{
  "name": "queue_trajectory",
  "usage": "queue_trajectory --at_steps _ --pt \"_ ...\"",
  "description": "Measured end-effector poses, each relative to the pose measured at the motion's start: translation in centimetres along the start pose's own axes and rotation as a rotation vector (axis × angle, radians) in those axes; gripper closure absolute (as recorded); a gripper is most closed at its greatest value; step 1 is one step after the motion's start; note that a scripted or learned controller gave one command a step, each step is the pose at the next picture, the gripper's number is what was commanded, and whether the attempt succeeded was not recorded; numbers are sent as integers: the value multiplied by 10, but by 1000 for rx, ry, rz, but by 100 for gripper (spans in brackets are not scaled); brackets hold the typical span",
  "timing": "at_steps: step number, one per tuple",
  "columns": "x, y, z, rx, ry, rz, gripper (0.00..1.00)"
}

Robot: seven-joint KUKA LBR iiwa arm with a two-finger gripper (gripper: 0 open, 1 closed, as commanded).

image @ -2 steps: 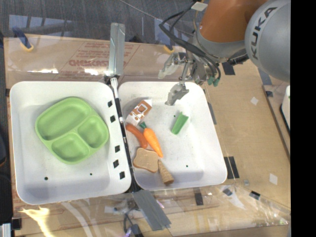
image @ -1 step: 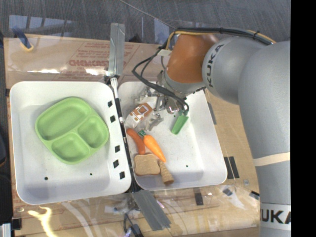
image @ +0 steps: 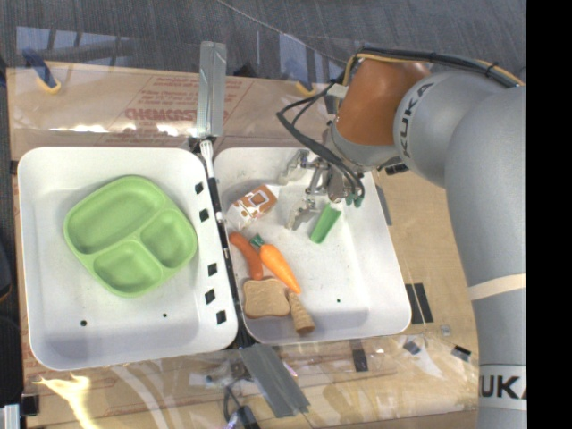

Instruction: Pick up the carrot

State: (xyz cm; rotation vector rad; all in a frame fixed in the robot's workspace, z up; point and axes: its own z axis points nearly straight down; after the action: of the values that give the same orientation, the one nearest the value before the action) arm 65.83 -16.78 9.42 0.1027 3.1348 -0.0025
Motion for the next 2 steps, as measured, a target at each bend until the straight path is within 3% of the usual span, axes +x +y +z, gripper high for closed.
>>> queue_trajectory --at_steps 1,2 --pt "-2 2 -12 1 -6 -6 100" --pt "4 -44 -84 3 -3 -308 100"
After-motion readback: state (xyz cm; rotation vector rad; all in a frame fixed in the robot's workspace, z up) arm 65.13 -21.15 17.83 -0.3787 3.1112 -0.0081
